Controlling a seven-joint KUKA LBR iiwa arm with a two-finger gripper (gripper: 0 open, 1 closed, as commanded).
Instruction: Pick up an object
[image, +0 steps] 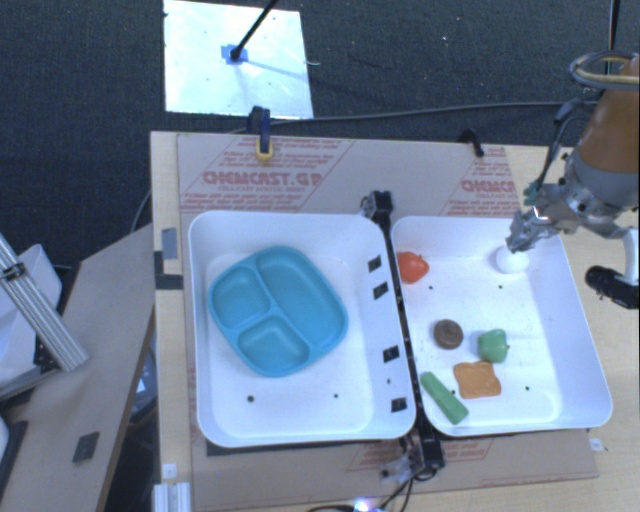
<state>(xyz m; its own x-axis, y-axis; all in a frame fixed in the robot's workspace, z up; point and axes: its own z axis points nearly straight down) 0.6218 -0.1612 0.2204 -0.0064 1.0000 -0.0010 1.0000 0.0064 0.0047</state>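
gripper (524, 238): over right bin (585, 395) far corner, tip right above white ball (511, 261)
fingers: can't tell if apart or together
ball: near back wall, apparently resting on bin floor
rest of right bin: red piece (412, 266), brown disc (447, 333), green pepper (492, 346), orange square (477, 380), green stick (443, 396)
left bin (215, 420): blue divided plate (276, 310)

The arm (607, 150) reaches in from the right edge, its orange band above a grey wrist (the upper links run out of view). It slants down and leftward, ending in the gripper (522, 237), whose tip sits low at the far right side of the bench.
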